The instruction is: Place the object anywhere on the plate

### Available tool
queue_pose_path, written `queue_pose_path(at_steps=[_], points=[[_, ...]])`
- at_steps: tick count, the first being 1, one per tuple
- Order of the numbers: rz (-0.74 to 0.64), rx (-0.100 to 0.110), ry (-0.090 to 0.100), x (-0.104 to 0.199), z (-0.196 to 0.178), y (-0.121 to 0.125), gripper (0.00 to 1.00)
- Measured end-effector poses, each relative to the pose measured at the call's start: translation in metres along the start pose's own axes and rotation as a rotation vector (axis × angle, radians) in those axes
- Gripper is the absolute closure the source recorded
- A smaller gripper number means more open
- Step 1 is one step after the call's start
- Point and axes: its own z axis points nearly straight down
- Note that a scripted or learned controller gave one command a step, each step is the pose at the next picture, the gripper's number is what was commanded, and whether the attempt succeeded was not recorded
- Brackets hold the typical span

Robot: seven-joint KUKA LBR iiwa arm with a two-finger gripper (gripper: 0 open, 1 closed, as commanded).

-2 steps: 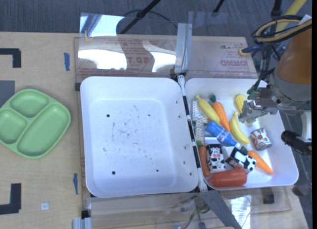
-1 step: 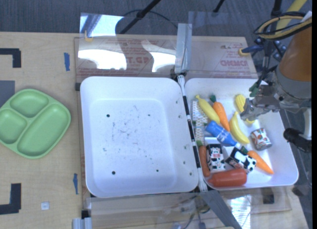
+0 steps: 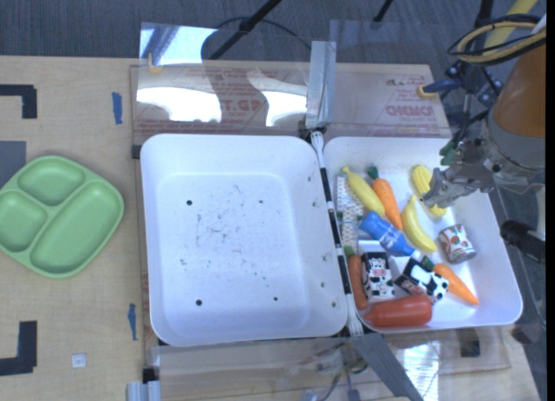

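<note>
Arm (image 3: 519, 113) from the right, low over the right bin (image 3: 503, 282), beside a banana (image 3: 418, 224).

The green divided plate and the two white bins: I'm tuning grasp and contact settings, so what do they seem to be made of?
The green divided plate looks like moulded plastic, matte to satin: one even colour, rounded compartment walls, only soft highlights. The left bin and right bin look like thin formed plastic with a smooth finish and rounded rims; the left one's floor shows dark scuffs. All likely, not certain.
</note>
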Motion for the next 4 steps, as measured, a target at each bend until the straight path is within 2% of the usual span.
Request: queue_pose_path(at_steps=[1,4], points=[[-0.049,0.000,-0.001,-0.018,-0.099,0.040,1.00],[-0.054,-0.011,-0.008,-0.016,-0.131,0.044,1.00]])
